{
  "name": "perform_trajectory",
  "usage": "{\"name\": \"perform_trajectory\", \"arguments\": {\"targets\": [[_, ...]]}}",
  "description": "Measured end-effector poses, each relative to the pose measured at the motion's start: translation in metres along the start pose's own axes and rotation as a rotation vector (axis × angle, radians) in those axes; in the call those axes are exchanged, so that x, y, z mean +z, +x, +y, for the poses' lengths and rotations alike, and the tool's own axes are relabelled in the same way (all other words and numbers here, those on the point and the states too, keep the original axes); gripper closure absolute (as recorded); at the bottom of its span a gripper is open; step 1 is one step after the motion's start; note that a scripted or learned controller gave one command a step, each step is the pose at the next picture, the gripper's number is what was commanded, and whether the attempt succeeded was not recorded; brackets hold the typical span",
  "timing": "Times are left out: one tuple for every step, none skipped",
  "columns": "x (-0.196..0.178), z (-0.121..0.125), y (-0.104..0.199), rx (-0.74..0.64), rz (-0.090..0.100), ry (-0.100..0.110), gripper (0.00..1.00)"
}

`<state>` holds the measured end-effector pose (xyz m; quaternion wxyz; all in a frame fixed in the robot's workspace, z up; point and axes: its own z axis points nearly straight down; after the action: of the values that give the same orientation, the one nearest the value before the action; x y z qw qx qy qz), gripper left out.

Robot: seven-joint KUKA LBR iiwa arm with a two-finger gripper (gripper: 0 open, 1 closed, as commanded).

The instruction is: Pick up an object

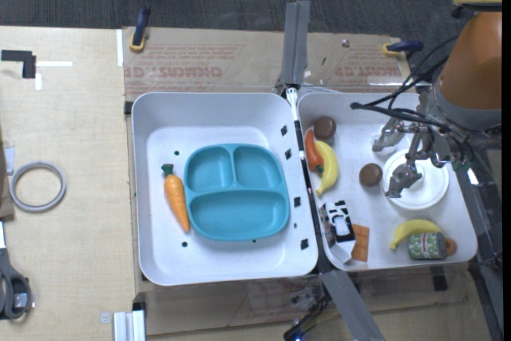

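Note:
My gripper [395,162] hangs over the right bin [463,231], at the left rim of a small white dish [427,189]. Its two metal fingers stand apart, open, with nothing between them. A brown ball [370,175] lies just left of the dish, and a second brown ball [324,127] sits farther back. A yellow banana [327,166] with a red-orange piece [312,150] beside it lies along the bin's left wall. Near the front lie a smaller banana [413,230], a green can [428,247], an orange card [360,243] and a black-and-white item [341,221].
The left bin [152,243] holds a teal divided plate [237,192] and a carrot [176,200] next to the plate's left side. A grey tape ring [35,186] and scissors [14,293] lie on the bench at left. Cables trail from the arm [473,64] at right.

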<state>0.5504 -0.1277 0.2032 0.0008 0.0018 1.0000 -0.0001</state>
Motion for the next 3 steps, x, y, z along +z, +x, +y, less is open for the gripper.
{"name": "perform_trajectory", "arguments": {"targets": [[0.093, -0.007, -0.017, 0.058, 0.001, 0.0, 0.0], [0.111, 0.006, -0.021, 0.142, 0.0, 0.0, 0.0], [0.11, 0.011, -0.038, 0.155, -0.003, 0.0, 0.0]]}}
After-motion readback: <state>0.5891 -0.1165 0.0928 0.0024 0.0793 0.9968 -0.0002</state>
